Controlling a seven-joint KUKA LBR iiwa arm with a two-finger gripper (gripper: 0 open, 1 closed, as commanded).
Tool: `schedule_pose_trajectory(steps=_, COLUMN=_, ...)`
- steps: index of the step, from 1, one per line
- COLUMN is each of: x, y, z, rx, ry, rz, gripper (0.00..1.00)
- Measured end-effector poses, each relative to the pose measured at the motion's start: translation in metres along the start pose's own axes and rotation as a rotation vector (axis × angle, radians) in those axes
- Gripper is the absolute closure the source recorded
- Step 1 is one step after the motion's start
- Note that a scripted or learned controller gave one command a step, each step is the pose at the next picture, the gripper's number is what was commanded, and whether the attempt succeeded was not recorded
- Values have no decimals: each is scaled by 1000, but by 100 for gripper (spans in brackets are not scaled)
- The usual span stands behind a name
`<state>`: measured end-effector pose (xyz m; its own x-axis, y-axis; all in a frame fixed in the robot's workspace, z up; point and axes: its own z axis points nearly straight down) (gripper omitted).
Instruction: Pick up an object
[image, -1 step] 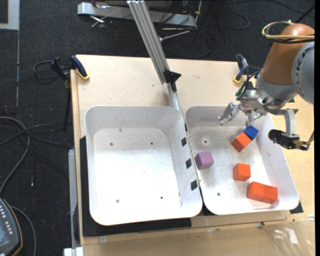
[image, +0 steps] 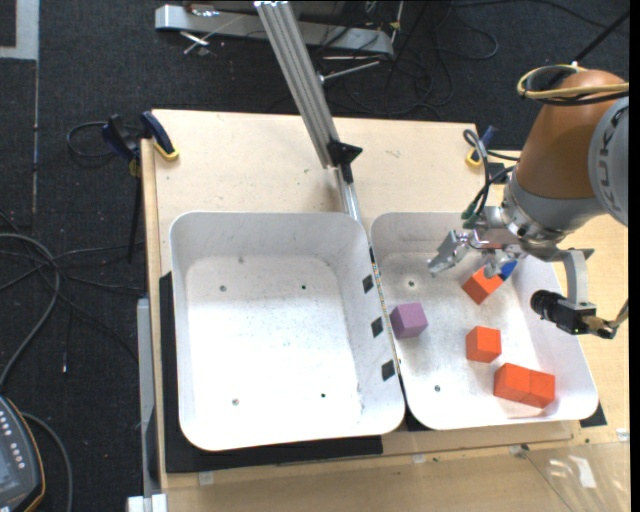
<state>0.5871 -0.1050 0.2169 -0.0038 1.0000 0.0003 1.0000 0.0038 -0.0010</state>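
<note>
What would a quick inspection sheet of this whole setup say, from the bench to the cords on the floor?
Surface: wooden bench bearing a left bin and a right bin, both white.
Job's things: in the right bin, a purple block, a small orange block, a large orange block and an orange block by the gripper.
Clutter: nothing seen.
Grippers: gripper low over the right bin's far end; jaws unclear.
Cables: black cords on the floor at left and top.
Surroundings: dark carpet, metal pole, clamps at the bench's corners.
</note>
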Motion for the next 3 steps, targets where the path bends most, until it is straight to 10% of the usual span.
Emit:
schedule_pose_trajectory(steps=1, x=-88, y=-7, z=93, rx=7, ry=-2, rz=11, gripper=0)
schedule_pose_trajectory(steps=3, x=-90, y=-64, z=121, rx=-3, ry=-1, rz=5, gripper=0)
